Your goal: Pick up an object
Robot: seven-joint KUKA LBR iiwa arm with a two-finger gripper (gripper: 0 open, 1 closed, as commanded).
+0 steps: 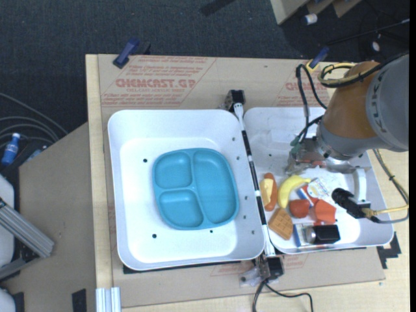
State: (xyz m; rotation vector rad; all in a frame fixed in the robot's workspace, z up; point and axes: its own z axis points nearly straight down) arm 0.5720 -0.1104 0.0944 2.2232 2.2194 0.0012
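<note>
Fingers (304, 160) of mine sit tucked under my own wrist, low in the right bin (273, 119), and whether they are spread or closed I cannot tell from this slant. Just below them lies the banana (291, 188), the nearest of the heap and my likeliest pick.

It looks like a light toy, probably smooth hollow plastic, stiff enough to squeeze yet apt to slip or roll. I would take it across the middle of its curve, at its narrow width, not at a tapering end.

Its neighbours crowd it: an orange piece (268, 190) on one side, a red round thing (299, 207) touching its lower end (easy to nudge by mistake), a tan wedge (281, 224) and a black block (325, 233) nearer the rim. What these really are I can't make out. My arm (354, 116) covers the bin's far right part. 1 blue divided plate (195, 188) lies in the left bin (130, 174).
</note>
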